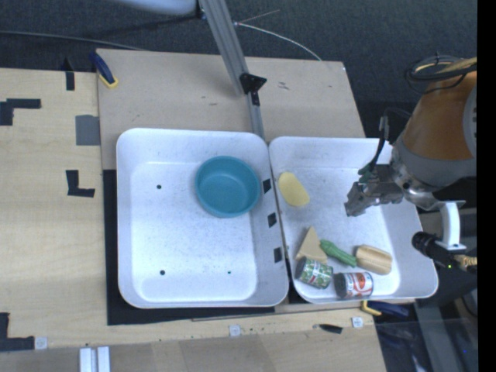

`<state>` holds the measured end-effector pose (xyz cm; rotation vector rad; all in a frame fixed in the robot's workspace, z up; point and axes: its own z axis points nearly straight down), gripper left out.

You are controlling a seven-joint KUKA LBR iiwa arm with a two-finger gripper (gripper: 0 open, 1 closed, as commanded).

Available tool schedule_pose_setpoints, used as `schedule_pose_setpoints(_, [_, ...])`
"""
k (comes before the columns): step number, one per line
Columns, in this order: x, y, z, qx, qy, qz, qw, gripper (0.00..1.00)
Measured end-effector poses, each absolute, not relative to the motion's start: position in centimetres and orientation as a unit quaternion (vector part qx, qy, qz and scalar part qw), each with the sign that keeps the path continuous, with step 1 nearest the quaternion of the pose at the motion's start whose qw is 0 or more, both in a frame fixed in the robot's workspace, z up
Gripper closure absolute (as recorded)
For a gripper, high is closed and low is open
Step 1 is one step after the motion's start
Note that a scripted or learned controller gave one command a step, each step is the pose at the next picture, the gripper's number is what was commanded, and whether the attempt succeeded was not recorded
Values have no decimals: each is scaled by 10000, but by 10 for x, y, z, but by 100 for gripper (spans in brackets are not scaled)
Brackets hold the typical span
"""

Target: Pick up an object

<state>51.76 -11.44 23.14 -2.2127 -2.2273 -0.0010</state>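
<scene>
Nearest me, along the front edge of the right bin [403, 285], I see a row of small things: a green-labelled can [314, 273] lying by the front-left corner, a red-and-white can [356, 284] just to its right, and a tan bread roll [373, 259] behind that can. A tan wedge [310, 244] sits just behind the green-labelled can, with a green pepper-like piece [338, 253] lying between the wedge and the roll. Further back, a pale yellow lemon-shaped piece [294, 189] rests close to the bin's left wall, apart from the others.

The gripper [359, 201] hangs over the middle of the right bin, toward its right side, with bare white floor beneath it. I cannot tell whether it is open or closed, and I see nothing in it.

In the left bin [155, 270], a blue bowl [227, 185] stands upright near the back-right corner.
</scene>
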Motion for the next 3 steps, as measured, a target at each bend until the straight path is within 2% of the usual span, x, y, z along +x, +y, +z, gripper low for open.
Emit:
schedule_pose_setpoints(1, [516, -69, 224, -7051, -7091, 6, 14, 100])
schedule_pose_setpoints(3, [534, 46, 223, -7044, -7098, 6, 12, 100])
